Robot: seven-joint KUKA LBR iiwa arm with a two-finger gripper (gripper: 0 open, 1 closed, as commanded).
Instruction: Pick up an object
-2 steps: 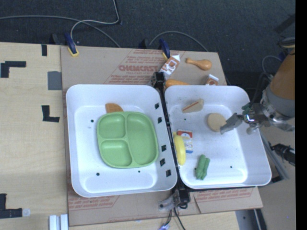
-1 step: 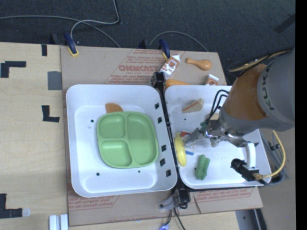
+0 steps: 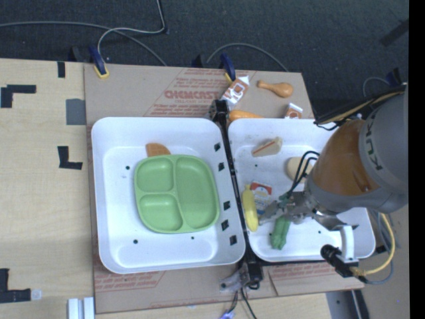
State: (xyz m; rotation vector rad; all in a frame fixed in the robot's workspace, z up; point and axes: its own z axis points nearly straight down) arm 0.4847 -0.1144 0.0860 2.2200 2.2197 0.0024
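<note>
The green toy vegetable (image 3: 279, 233) lies in the right bin (image 3: 302, 252), near its front wall, beside a yellow corn piece (image 3: 250, 209). The gripper (image 3: 287, 206) hangs directly above it; finger state cannot be determined. The left bin (image 3: 106, 178) holds a green divided plate (image 3: 176, 193).

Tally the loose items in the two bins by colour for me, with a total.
Green: 2, the divided plate in the left bin and a pickle-like piece in the right bin
Yellow: 1, a banana-like piece
Orange: 1, a piece behind the plate
Tan or cream: 2, a sandwich-like piece and a rounded piece
Total: 6
</note>
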